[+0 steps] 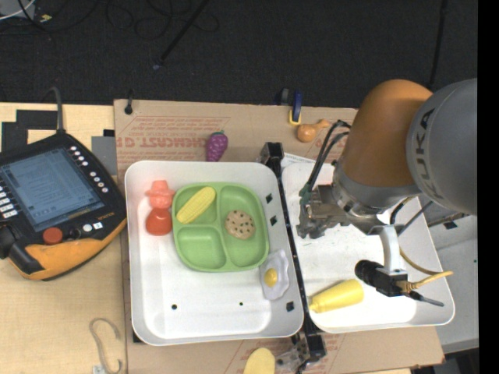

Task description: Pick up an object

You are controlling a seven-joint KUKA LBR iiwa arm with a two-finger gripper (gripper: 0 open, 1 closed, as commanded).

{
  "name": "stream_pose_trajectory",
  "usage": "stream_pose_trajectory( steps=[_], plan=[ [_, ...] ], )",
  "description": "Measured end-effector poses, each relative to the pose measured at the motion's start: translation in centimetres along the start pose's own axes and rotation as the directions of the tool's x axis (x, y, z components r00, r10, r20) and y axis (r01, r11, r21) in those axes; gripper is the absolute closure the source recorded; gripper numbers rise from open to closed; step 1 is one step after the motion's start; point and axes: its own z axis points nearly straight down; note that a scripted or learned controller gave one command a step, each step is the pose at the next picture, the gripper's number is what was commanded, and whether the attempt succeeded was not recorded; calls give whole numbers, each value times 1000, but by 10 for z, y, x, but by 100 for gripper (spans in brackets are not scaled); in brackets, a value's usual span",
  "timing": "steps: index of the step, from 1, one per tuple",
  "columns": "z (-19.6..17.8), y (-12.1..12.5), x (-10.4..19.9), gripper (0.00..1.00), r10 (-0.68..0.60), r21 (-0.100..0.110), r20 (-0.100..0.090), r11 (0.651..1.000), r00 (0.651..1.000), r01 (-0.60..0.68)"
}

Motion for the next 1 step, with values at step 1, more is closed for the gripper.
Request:
stream_pose_trajectory(
  steps=[1],
  plan=[
    [10,-6,44,100,1,1,1,1000,1000,-1]
  ],
)
